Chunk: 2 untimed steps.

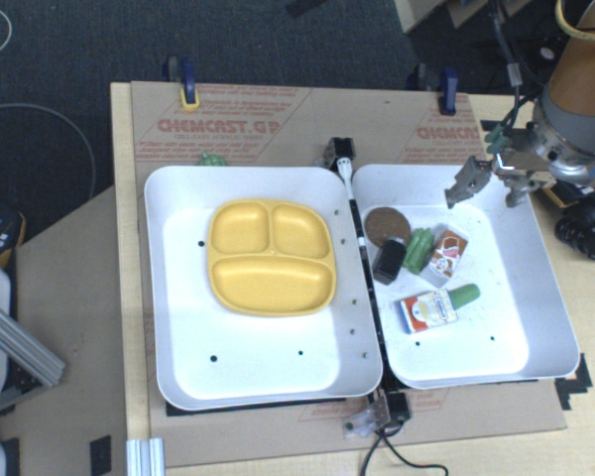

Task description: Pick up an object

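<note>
- The claw [488, 178] hangs at the upper right of the frame, over the far edge of the right bin [535, 296]; its two fingers look spread apart with nothing between them, so nothing is picked up yet.
- Its likely targets sit bunched near the middle of that bin, below and left of the claw: a brown disc [386, 225], a black block [389, 261], a green pickle-shaped piece [418, 250], a small red-and-white carton [447, 254], a second carton [428, 311] and a green tube [463, 295] beside it.
- They touch or crowd each other, which I judge makes a clean pinch harder.
- The left bin [178, 345] holds a yellow divided plate [272, 257], well apart from the claw.
- Both bins rest on a cardboard sheet [278, 122] clamped to the desk, presumably to stop sliding.
</note>
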Each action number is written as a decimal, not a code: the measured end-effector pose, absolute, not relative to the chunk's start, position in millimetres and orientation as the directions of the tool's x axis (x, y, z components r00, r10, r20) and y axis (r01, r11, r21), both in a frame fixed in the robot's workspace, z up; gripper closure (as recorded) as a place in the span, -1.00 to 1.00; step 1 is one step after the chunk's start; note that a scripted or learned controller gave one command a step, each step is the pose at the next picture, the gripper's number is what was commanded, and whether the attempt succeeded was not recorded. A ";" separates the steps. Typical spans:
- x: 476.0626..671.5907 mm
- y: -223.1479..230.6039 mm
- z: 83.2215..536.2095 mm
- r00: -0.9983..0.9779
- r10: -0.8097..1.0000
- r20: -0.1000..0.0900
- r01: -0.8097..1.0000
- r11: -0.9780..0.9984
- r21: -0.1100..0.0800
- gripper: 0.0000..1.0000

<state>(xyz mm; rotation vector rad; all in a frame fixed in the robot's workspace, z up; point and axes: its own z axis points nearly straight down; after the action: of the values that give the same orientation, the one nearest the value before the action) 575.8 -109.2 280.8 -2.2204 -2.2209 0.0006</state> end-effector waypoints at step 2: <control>539.4 -23.5 389.6 -0.001 1.000 0.000 1.000 0.001 0.006 1.00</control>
<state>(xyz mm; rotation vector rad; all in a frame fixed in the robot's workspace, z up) 539.4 -23.5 389.6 -2.2229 -2.2258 -0.0060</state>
